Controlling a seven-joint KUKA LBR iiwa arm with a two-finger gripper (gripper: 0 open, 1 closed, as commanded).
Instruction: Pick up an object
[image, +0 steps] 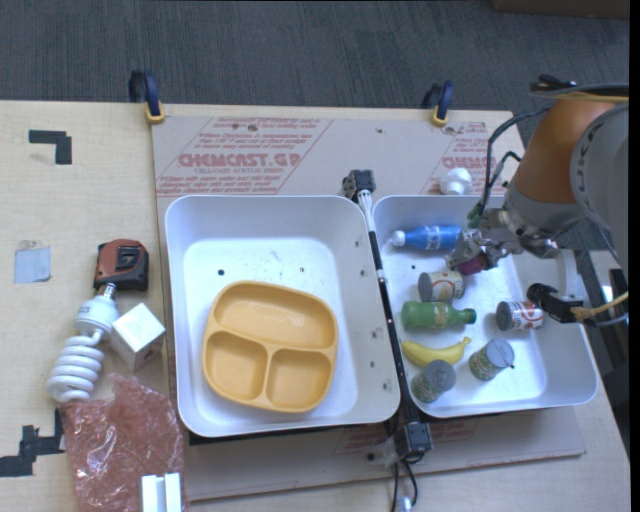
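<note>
Pincer (478, 250) low in the right bin (570, 375), over the clutter, no confirmed grasp.

Largest first: table (90, 120) carries two white bins clamped side by side, so picks go from one and drops into the other, I'd guess. Left bin (190, 300) holds a yellow divided tray (270, 345), lying flat. Right bin holds the candidates: blue bottle (430, 238) just left of the pincer, small can (440, 287) below it, green bottle (436, 316), banana (436, 351), two grey-topped cans (432, 380) near the front wall, red-and-white can (520, 316) at right. Arm (570, 160) is cut off by the right edge. Pincer tip is dark and tangled with cable; can't tell if it's open, closed or gripping anything. Something pinkish at its tip is too small to identify. Bulb (82, 345), tape measure (122, 264), cube (138, 330) lie off-bin, likely irrelevant.
</note>
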